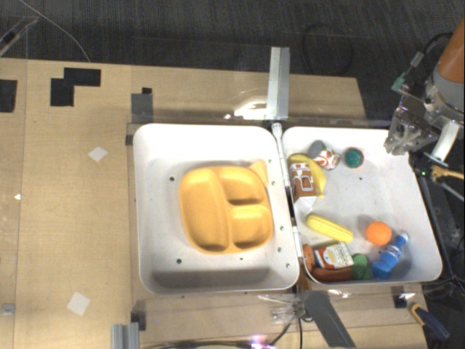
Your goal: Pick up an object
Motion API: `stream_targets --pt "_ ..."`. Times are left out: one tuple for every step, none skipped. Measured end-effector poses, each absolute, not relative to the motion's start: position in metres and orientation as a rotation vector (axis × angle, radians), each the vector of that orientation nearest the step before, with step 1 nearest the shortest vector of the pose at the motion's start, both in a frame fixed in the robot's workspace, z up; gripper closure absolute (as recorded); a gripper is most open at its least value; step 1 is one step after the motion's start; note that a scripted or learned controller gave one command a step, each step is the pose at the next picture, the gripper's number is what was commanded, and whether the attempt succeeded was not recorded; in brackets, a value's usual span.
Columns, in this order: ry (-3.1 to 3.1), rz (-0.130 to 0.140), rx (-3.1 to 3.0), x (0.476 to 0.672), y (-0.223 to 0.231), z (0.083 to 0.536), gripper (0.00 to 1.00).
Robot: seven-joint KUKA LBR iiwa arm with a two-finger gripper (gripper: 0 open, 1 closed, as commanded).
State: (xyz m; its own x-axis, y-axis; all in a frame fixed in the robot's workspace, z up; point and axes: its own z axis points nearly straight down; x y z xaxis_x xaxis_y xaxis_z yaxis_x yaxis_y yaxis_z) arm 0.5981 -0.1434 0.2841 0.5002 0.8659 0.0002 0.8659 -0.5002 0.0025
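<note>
Yellow stands out first on my screen: a moulded yellow plastic tray with compartments (224, 208) sits in the left white bin (156, 267), while the right white bin (414, 202) carries the small clutter I can choose from. From here I judge the likeliest pick to be the small dark-green ball (353, 158), since it sits in that bin's far right part, near the metal two-finger gripper (414, 138), which hangs over the bin's far right corner. The ball lies just to the camera-left of the gripper and slightly nearer the camera; being round, it has no long axis to square up to.

Further off, nearer the front wall, I see an orange ball (378, 233), a blue plastic bottle (391, 255) and a yellow corn cob (329, 228) whose length runs slantwise across the bin floor.

Whether the gripper is released or clenched I cannot tell; nothing is visibly in its grasp.
</note>
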Motion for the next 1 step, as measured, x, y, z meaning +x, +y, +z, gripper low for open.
stream_targets --pt "1.588 0.0 2.708 0.6443 -0.1558 0.3012 1.0"
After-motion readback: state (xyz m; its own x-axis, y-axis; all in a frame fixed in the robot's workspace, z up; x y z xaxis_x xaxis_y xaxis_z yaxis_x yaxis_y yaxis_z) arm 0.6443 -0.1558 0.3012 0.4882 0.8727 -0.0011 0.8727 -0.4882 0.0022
